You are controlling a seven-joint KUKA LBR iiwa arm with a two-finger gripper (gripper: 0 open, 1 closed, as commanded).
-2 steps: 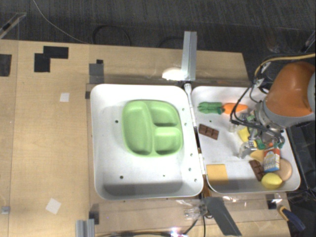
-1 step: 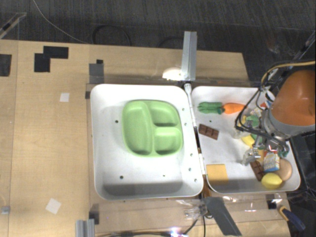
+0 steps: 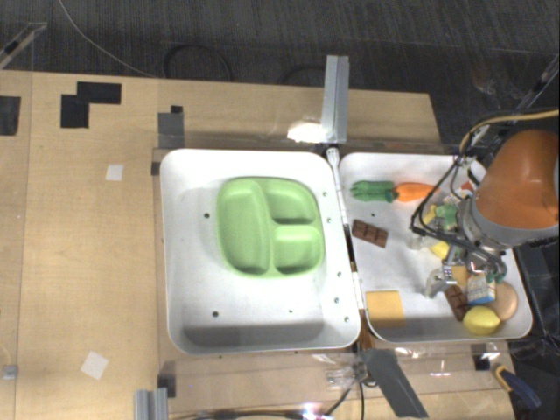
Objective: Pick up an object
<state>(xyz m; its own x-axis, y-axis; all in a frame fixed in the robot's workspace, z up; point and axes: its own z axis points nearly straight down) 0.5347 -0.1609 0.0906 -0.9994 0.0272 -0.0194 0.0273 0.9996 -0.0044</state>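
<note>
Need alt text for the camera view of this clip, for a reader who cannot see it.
The arm's tool is down in the right bin among small items: a toy carrot, a chocolate bar, a yellow block and a lemon. The left bin holds a green divided plate.

Green divided tray (image 3: 267, 226) in left bin (image 3: 188, 322).

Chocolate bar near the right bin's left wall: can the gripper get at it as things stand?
Probably yes. The chocolate bar lies flat on bare floor of the right bin, apart from the carrot and the yellow block. The gripper sits over the clutter further right, with nothing between them.
</note>
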